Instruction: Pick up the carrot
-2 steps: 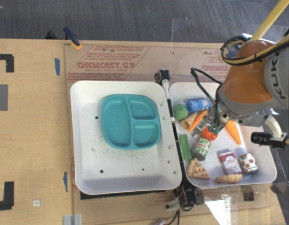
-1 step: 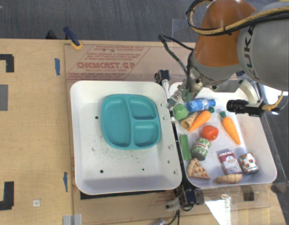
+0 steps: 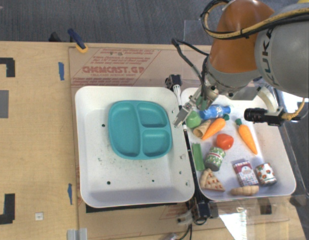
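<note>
Two-finger gripper [image 3: 187, 111] hangs over the right bin's [image 3: 284, 156] left edge, finger state unclear, small orange plastic carrot with green top [image 3: 246, 136] lying well to its right, long axis running slantwise toward the bin's near-right corner.

The gripper [image 3: 190, 107] hangs low over the right bin's [image 3: 284, 159] upper left corner. Two carrots [image 3: 214, 128] [image 3: 247, 138] lie just beside it there.
</note>
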`<move>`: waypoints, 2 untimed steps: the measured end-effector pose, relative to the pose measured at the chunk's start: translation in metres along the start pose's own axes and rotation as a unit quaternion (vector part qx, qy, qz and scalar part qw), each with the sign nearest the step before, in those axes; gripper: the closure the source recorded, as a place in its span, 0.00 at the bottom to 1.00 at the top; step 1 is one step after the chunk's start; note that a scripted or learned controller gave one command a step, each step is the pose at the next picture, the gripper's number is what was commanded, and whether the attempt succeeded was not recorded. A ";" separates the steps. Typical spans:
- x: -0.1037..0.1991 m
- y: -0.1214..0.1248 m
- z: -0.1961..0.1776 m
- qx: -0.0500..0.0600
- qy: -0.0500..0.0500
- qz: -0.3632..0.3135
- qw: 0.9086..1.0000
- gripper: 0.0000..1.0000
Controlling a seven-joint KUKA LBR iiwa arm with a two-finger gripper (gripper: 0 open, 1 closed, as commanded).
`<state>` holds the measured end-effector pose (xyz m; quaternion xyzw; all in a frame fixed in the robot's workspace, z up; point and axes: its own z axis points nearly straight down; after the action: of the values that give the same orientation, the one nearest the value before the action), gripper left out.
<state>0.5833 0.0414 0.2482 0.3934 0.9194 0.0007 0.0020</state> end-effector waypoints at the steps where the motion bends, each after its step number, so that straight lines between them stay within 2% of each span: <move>1: -0.009 -0.082 0.065 0.003 0.002 -0.019 1.000 0.00; 2: -0.075 -0.115 0.153 -0.001 -0.002 0.003 1.000 0.00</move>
<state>0.5519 -0.0923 0.0952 0.3963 0.9181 0.0013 0.0041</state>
